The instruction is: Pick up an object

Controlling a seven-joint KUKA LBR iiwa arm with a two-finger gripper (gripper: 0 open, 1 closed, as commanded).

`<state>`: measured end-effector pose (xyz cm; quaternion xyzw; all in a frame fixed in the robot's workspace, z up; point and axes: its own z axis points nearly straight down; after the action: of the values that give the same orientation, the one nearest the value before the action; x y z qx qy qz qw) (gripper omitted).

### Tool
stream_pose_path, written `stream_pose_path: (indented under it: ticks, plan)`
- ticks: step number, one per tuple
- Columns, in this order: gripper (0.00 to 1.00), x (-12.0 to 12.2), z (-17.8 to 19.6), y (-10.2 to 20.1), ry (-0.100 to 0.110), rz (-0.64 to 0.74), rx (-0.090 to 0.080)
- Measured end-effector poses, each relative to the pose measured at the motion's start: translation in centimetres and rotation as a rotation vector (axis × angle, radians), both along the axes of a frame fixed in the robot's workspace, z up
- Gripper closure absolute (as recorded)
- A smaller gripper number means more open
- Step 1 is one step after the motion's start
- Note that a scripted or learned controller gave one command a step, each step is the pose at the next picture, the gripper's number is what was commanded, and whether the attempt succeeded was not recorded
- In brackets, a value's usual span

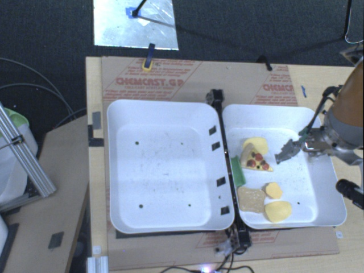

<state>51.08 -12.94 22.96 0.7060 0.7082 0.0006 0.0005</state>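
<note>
- The gripper (286, 151) hangs over the right bin (327, 209), just to the right of the pizza slice (256, 159); the fingers look spread a little, with nothing between them; they grasp no toy yet.
- All the toys sit in the right bin: the pizza slice near its middle, a green piece (238, 171) by the left wall, a toast (251, 199) low down, a small yellow round (273, 190) and a bigger yellow lump (277, 211) beside the toast; the left bin (165, 115) has no toys in it.
- The pizza slice is the nearest thing to take, I think; it lies flat, so the fingers should go down low, one on each side of it.
- Its wide top may be too big to fit; the thin pointy end looks easier to pinch.
- Come straight down; a slanted push could slide the slice away toward the green piece and the wall.
- Squeeze shut only when the tips are almost on the bin floor; then lift slowly, so the slice does not slip out.
- If the slice seems too flat, the bigger yellow lump looks chunky and may be easier to hold.
</note>
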Motion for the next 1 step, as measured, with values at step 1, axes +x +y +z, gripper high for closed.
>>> stream_pose_path:
  ticks: [1]
  plan:
    - [0.0,2.85,-12.85,4.35,-0.007,-0.001,-0.002]
